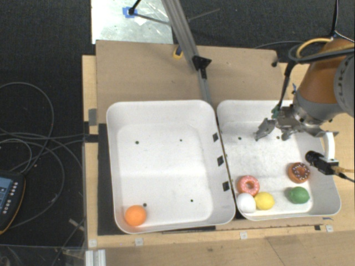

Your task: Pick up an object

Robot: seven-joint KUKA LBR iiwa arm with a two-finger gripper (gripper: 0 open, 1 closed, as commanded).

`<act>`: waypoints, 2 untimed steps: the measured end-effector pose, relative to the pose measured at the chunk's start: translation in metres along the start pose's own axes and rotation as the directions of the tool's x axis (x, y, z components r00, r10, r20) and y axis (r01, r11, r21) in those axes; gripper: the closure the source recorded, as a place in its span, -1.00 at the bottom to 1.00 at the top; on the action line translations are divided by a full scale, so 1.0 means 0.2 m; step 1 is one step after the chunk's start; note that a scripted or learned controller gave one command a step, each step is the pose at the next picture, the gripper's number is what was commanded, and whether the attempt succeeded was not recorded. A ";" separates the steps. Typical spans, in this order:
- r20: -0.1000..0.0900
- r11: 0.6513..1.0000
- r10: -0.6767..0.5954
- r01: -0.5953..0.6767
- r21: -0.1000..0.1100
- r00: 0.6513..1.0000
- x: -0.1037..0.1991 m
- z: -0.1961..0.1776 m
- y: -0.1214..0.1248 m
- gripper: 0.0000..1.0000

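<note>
We see the grey metal two-finger tool (pixel 275 130) at the right of the frame, over the right shallow white plastic bin (pixel 238 115). Its fingers are spread open and nothing is between them. Below it, at the lower right, lie a pink-frosted toy doughnut (pixel 248 184), a chocolate-brown toy doughnut (pixel 299 172), a white ball (pixel 246 203), a yellow ball (pixel 264 200) and a green ball (pixel 298 194). A round orange ball (pixel 135 215) rests in the lower left corner of the left shallow white plastic bin (pixel 161 112). We can read no writing.
</note>
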State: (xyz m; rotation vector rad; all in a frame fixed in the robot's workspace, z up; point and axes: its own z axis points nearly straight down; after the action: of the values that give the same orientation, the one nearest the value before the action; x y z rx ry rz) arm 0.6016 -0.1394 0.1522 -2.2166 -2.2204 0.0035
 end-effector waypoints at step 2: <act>0.002 1.000 0.001 -0.001 -0.005 1.000 -0.04 0.31 0.04 -1.00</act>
State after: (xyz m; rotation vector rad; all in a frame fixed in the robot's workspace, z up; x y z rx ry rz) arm 0.6086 -0.1469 0.0909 -2.2208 -2.2227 -0.0002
